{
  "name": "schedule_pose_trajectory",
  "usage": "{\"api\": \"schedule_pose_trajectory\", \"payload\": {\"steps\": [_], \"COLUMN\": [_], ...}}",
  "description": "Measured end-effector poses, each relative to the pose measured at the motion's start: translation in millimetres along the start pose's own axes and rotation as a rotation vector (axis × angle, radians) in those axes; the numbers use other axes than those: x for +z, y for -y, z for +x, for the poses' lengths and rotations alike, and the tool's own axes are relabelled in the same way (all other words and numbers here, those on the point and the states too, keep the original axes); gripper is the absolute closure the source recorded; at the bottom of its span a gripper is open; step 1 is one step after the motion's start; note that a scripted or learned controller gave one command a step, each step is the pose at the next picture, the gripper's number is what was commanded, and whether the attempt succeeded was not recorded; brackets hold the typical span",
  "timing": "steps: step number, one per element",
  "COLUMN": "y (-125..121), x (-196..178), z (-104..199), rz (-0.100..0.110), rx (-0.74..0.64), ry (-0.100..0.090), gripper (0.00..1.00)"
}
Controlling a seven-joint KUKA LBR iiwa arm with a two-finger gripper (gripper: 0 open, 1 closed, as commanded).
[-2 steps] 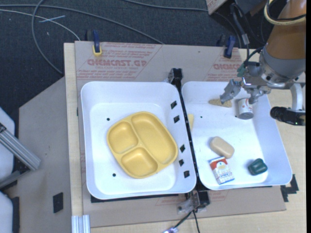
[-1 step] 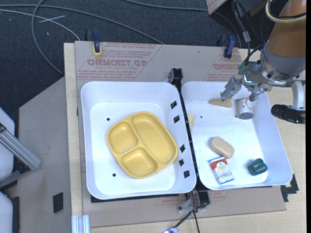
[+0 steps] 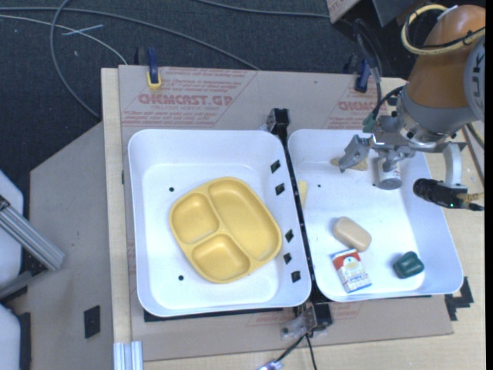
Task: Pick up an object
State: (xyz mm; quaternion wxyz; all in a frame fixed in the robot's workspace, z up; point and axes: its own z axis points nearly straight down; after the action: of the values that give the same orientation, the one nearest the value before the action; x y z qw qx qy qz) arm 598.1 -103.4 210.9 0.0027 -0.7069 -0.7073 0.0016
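While the gripper [image 3: 368, 159] hangs at the back of the right bin [image 3: 439, 284], fingers apart and holding nothing, I would centre it over the tan soap bar [image 3: 352, 233] nearer the front before descending.

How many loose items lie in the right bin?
3: a tan oval soap-like bar mid-bin, a small red-and-white carton near the front, a dark green object front right. The gripper may hide more.

Lying in the right bin [image 3: 443, 230]: tan oval soap-like bar [image 3: 352, 233] near the middle, red-and-white small packet [image 3: 350, 270] just below it, dark green rounded lump [image 3: 408, 265] sitting toward the front right corner.
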Motion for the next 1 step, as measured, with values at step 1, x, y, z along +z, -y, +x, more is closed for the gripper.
{"api": "schedule_pose_trajectory", "payload": {"steps": [1], "y": [-2.9], "x": [50.9], "z": [-9.1], "rz": [0.001], "rx": [0.001], "ry": [0.0], "gripper": [0.0]}}
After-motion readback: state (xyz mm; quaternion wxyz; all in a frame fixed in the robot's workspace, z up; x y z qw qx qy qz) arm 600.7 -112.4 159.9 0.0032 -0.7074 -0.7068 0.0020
